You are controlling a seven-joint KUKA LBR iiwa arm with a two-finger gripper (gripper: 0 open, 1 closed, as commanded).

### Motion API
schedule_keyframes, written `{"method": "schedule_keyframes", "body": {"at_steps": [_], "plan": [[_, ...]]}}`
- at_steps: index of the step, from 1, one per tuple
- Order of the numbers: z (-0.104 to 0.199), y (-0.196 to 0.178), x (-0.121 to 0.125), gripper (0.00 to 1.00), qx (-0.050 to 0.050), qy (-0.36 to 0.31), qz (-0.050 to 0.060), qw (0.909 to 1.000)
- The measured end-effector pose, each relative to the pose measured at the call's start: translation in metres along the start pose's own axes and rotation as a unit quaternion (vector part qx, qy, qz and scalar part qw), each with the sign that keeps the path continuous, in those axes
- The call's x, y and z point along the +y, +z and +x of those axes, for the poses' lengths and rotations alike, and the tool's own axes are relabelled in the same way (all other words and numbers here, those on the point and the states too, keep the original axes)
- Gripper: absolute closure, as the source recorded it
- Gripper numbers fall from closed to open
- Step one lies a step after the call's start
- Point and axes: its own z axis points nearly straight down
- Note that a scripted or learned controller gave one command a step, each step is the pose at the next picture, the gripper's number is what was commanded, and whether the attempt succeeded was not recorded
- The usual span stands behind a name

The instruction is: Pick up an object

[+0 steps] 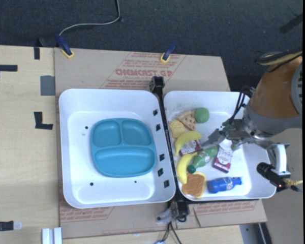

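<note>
My claw (209,140) hovers low over the small green plastic bottle (199,159), reaching in. Whether it's apart or together, I cannot tell. Next: descend, then clamp.

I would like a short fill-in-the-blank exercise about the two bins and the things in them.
1. The blue divided plate lies in the ____ bin.
2. The green ball lies in the ____ bin.
3. The small bottle near the right bin's front wall is ____ in colour.

Missing words: left; right; blue
</note>
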Motion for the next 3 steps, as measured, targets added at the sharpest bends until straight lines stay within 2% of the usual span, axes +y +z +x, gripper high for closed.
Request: {"method": "schedule_keyframes", "body": {"at_steps": [1,2,3], "plan": [[-0.005,0.107,0.059,0.00,0.000,0.000,-0.005,1.0000],[0.021,0.107,0.128,0.00,-0.001,0.000,-0.006,1.0000],[0.023,0.111,0.157,0.00,0.001,0.002,0.016,0.9999]]}}
